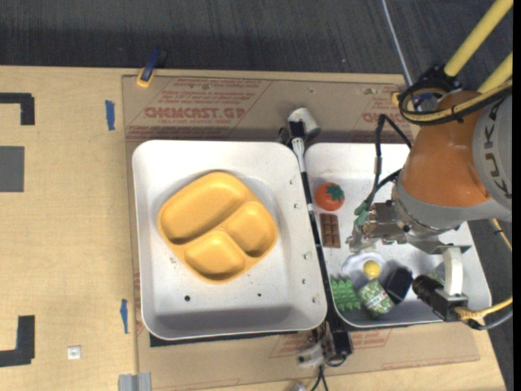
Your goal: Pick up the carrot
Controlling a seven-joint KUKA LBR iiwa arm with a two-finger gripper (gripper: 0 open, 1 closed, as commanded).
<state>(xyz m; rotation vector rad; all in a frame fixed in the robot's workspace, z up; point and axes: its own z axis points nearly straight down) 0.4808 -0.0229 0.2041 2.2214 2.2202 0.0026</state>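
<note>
Right bin (358, 157): the carrot (330, 195) is taken here to be the orange-red piece w/ a green tuft, in the bin's upper left part, close to the wall it shares w/ the left bin (155, 218). From this slant it reads as a squat, nearly round blob. The tuft sits on top and slightly right of centre. Long axis: can't tell, and no clear taper or pointing direction is visible, so it may be seen end-on.

Just below it lies a brown chocolate bar (330, 230), long side running up-down in the view, apart from the carrot by a small gap.

The arm (444, 169), grey w/ an orange band, comes in from the right and covers much of the right bin's middle. The gripper (368, 228) hangs at the metal wrist assy, right of the chocolate bar and below-right of the carrot, not touching the carrot. Whether it's spread or pressed together: can't tell, as the wrist hardware blocks it. Nothing is visibly held.

Lower in the bin: a fried-egg toy (365, 266), a green leafy piece (345, 293), a green round item (377, 299) and a black block (399, 283), all clustered near the front wall.

The left bin holds a yellow 3-section dish (216, 226), roughly centred.
</note>
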